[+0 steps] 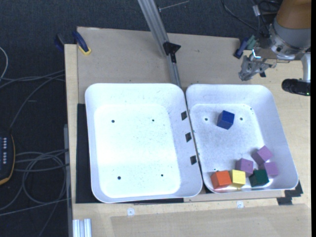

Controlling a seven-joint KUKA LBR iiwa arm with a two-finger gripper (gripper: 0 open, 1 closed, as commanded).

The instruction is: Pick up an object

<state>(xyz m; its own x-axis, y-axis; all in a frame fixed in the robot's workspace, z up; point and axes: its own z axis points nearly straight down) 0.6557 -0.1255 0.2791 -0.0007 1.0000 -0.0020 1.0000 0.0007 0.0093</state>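
While gripper (249,74) hovers above bench, finger state cannot be told | step: approach, nothing grasped | next: descend to blue cube (225,119), below-left in right bin (281,132).

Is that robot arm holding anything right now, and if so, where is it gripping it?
Nothing is held. The end effector hangs over the bare bench beyond the right bin, with no object between its fingers. The blue block and the other blocks lie in that bin.

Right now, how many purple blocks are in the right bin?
3, all in the right bin near its lower right corner: one purple block nearest the right wall, one left of it above the yellow block, one beside the green block. None seems hidden.
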